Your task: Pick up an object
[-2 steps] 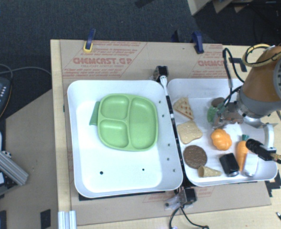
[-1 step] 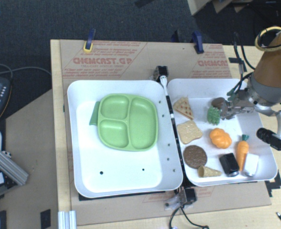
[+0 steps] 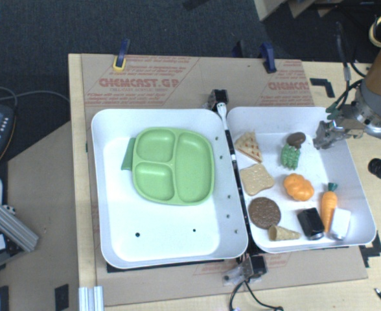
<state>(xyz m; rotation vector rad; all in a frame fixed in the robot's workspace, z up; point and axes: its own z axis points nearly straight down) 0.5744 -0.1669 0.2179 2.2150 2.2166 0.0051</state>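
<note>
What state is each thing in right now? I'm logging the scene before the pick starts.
gripper: over the right bin's upper right corner, holding nothing visible
green plate: flat in the left bin, compartments bare
orange: loose in the right bin
carrot: lying, green top up
round cookie: lying flat
</note>
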